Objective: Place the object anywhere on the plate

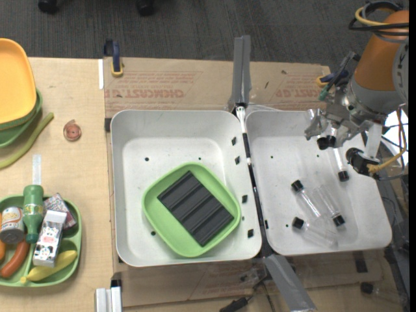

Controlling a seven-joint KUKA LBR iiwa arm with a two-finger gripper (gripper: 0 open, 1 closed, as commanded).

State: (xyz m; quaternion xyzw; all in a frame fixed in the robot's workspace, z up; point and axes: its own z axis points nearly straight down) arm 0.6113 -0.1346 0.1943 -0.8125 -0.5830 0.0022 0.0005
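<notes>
Left bin (123, 174): its white wall runs unbroken round all four sides; the green plate (156, 200) lies tilted in the lower middle, with a dark ribbed insert (195, 207) on it. Bare white floor shows along the far wall and down the left side.

Right bin (273, 194): shares the middle divider with the left bin. Its left half and far-left corner are bare floor.

Task objects: clear tubes with black caps lie in the right bin. One tube (307, 199) rests at a slant near the bin's middle, another tube (330, 208) just beside it to the right, and a third tube (311, 233) nearer the front wall, faint and hard to trace. A further capped tube (340, 166) stands just under my end effector.

My arm: I reach in from the right, my orange band (380, 57) above the bin's far-right corner.

My end effector (335, 138): it hangs over the far-right part of the right bin. I cannot tell how far apart it is set, nor whether it touches or grips the tube below it.

Desk (71, 168): to the left lie a yellow dish (13, 83) and a green tray of toy food (65, 255), well apart from both bins.
</notes>
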